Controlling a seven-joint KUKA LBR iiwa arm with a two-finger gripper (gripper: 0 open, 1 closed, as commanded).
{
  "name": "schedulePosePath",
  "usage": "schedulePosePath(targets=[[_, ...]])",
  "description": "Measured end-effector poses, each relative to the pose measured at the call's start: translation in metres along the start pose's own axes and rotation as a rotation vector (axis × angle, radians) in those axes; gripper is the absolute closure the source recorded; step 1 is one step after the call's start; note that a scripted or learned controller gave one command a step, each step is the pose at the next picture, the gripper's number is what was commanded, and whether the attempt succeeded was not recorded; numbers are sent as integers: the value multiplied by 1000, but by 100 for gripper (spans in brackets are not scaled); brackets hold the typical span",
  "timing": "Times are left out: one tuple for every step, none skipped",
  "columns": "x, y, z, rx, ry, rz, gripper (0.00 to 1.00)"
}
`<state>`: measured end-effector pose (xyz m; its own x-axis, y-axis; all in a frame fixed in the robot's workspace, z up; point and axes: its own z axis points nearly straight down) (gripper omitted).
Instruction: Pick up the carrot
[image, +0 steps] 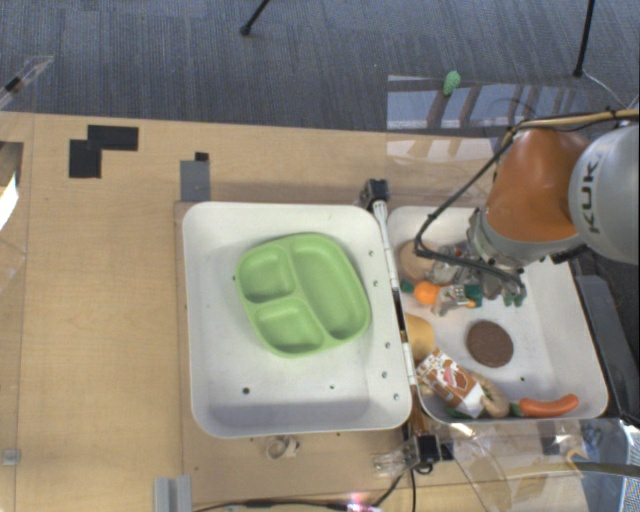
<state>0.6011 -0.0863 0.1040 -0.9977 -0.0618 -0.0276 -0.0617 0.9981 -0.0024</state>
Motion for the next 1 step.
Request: schedulePosePath(targets=[[-21,65,-85,-2,11,272,100]])
